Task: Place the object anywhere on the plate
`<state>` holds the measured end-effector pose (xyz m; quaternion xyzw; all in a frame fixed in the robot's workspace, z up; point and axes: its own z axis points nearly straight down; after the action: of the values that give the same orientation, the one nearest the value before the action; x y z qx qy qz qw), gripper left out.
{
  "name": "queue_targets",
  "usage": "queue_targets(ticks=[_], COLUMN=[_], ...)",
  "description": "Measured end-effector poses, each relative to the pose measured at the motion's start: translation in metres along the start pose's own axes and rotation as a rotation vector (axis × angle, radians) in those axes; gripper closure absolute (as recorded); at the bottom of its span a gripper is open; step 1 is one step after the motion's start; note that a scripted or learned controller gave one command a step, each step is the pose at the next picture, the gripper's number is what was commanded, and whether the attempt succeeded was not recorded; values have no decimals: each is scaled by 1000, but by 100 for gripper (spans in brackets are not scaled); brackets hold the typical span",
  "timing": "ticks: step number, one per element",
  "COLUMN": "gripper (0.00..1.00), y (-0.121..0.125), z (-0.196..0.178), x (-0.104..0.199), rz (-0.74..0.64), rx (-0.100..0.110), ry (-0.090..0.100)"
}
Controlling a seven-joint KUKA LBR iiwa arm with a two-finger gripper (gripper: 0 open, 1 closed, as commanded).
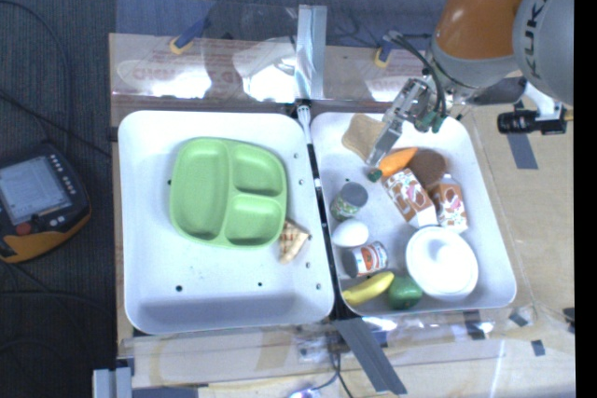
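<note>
Bench with two white bins side by side; left bin (149, 284) holds a green plate (227, 192) with three compartments, all bare, set toward the bin's upper middle. Waffle-like wedge (293, 242) lies just off the plate's lower right corner, touching or nearly touching its rim, close to the divider between bins. Right bin (490, 228) crowded: tan slice (358, 134) at upper left, carrot (395, 161) just below the gripper, brown round piece (429, 167) beside it, two printed cartons (410, 198) and (450, 204), grey-green can (351, 199), white egg (351, 233), red-labelled can (369, 258), banana (367, 289), green pepper (404, 293), white bowl (442, 262) at lower right. Arm enters from upper right, orange band visible; gripper (384, 154) hangs over the right bin's upper part, fingers slanting down-left toward the carrot's green end and the tan slice (contact unclear from this angle). Whether the fingers are parted or closed, cannot tell; nothing clearly sits between them. Handheld controller (39, 196) rests on the floor at far left.
</note>
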<state>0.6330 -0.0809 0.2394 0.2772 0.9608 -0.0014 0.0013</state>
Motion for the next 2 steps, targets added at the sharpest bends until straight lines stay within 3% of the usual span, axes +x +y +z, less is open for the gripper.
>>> queue_targets(ticks=[1, 2], gripper=[100, 0], y=[44, 44], z=[6, 6], x=[46, 46], rz=[-439, -439], rx=[-4, -5], ry=[1, 1])
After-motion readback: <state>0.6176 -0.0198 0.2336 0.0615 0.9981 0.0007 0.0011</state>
